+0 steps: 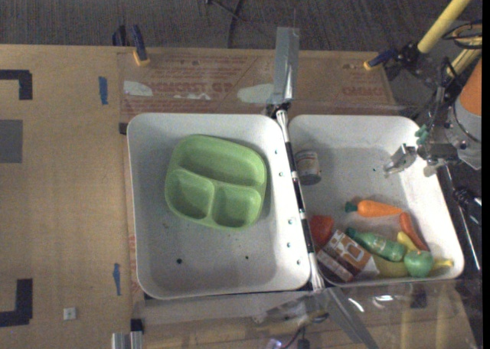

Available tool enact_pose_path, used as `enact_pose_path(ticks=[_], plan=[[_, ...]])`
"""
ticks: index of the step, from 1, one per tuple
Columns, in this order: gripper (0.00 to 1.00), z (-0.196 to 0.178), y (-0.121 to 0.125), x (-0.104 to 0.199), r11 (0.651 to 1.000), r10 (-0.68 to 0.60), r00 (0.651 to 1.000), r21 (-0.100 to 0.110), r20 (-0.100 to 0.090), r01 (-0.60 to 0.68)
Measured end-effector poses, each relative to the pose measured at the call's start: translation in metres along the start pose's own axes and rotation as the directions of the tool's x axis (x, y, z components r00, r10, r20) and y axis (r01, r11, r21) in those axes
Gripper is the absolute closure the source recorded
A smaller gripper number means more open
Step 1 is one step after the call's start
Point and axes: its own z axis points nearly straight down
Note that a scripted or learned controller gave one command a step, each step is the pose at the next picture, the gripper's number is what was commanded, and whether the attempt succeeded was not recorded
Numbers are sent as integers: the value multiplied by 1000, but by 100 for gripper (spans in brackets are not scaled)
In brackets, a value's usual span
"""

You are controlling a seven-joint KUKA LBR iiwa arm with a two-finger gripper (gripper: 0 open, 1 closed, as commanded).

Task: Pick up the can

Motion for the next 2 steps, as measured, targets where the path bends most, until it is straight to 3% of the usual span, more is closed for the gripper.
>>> enact_pose_path(ticks=[1,2], plan=[[0,107,72,-21,999,28,1000,-14,-7,-28],[100,97,72,-22,1000,25,1000,-14,0,-25]])
